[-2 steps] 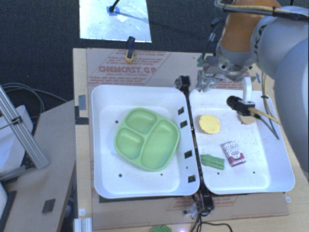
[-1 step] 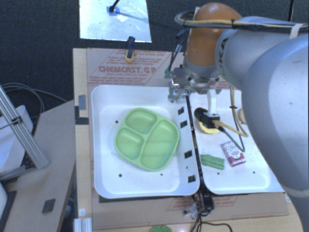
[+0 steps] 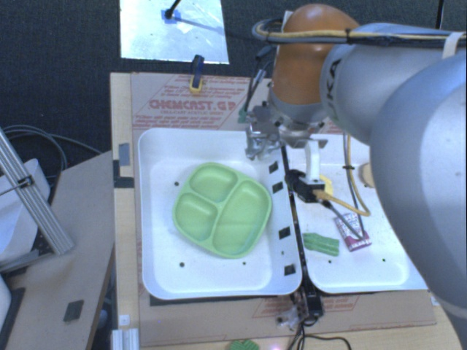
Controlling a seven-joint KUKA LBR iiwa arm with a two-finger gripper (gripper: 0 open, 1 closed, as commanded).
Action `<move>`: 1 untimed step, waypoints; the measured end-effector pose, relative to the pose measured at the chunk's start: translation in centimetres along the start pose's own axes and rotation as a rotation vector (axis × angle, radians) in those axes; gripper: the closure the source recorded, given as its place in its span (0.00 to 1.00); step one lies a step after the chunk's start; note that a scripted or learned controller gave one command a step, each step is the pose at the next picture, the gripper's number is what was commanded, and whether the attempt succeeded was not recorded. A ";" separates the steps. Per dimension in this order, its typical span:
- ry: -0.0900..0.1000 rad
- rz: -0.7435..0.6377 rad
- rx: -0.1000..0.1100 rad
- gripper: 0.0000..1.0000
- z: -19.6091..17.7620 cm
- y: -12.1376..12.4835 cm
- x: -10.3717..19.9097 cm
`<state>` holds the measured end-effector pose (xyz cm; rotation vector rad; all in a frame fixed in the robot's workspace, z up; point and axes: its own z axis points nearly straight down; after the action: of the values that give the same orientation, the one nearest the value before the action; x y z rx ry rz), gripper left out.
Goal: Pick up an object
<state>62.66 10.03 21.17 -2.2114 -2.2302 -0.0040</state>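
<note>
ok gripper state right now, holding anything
gripper: cannot be told; it sits over the far edge of the left bin, above the green divided plate, and nothing is visibly held.

- I've got one fixed camera, mounted above the bench [image 3: 87, 195], looking down at a slant.
- It faces both white bins: left bin [image 3: 157, 268] fully in frame, right bin [image 3: 387, 268] partly covered by the arm [image 3: 408, 115].
- The arm comes in from my right and sits close to the lens, so it looks huge and blocks the upper right.
- Range is medium: both bins, the cardboard sheet [image 3: 190, 102] under them, and the dark backdrop [image 3: 58, 35] behind all fit.
- The far edge of the bench is at the top of frame, the near edge at the bottom.
</note>
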 end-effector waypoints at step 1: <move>-0.002 0.010 0.000 1.00 -5.0 -4.0 -4.2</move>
<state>58.71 5.81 26.15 -2.2237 -2.2204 -0.0021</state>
